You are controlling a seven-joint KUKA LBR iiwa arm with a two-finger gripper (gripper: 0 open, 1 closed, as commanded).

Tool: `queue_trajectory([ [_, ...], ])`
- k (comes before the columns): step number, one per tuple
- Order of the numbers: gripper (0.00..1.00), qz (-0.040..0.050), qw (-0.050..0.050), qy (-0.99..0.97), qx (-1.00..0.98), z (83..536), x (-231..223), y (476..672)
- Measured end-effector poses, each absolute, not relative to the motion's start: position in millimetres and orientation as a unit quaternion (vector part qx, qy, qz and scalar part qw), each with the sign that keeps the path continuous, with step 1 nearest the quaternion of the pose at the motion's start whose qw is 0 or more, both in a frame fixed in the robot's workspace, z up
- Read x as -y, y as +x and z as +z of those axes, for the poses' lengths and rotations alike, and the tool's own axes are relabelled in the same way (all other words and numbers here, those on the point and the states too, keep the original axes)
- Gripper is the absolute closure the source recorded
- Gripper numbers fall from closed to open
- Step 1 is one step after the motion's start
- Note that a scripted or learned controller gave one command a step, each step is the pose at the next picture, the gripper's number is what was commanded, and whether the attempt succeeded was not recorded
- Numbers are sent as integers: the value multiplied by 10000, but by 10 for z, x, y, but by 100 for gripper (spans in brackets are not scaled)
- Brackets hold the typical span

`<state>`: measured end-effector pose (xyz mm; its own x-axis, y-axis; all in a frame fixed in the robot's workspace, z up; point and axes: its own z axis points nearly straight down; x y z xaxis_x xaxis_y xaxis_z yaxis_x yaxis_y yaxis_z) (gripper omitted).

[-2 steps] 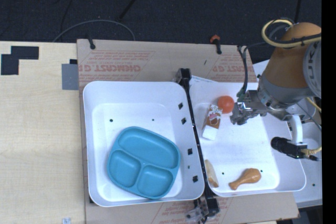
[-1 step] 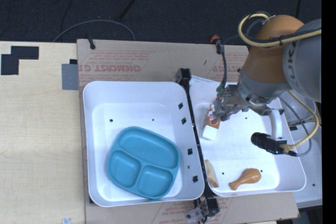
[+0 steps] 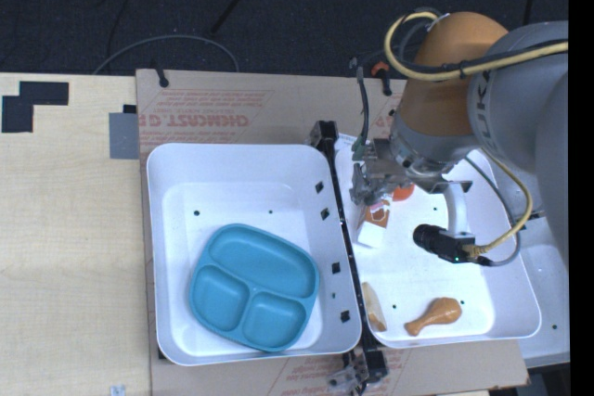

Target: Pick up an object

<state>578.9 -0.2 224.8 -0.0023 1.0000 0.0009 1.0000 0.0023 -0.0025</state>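
Two white bins sat side by side in the camera view. The left bin (image 3: 153, 199) held just a blue divided plate (image 3: 252, 287); the right bin (image 3: 531, 297) held the small stuff. The arm (image 3: 520, 97) reached in from the right. The gripper (image 3: 368, 188) was low over the far-left part of the right bin, close to the wall shared with the left bin. Couldn't tell whether the gripper was released or clenched, since the wrist body and clutter masked it. Nothing was visibly held.

Likely target was a small orange-and-white box (image 3: 373, 225) lying just on the near side of the gripper, touching or almost touching it; couldn't tell which. A small red-orange thing (image 3: 402, 193) sat just right of the gripper, half hidden. A toy drumstick (image 3: 433, 315) and a tan bread-like piece (image 3: 373, 306) lay at the near end, well apart from the gripper.

My read on doing the step well:
- The box looked tilted and sat close to the shared wall.
- The move needed centring over the box first, with the grip lined across its narrow side, then a full descent before closing.
- Main risk was shoving the box into the wall or clipping the red-orange thing.
- The lift wanted to be straight and slow, with a check that the box came up with the gripper.
- The drumstick on open floor looked the easier fallback.
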Motion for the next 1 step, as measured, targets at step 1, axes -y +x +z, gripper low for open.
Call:
queue_trajectory([
  [1,100,5,14,-7055,7087,2277,-607,5897],
])
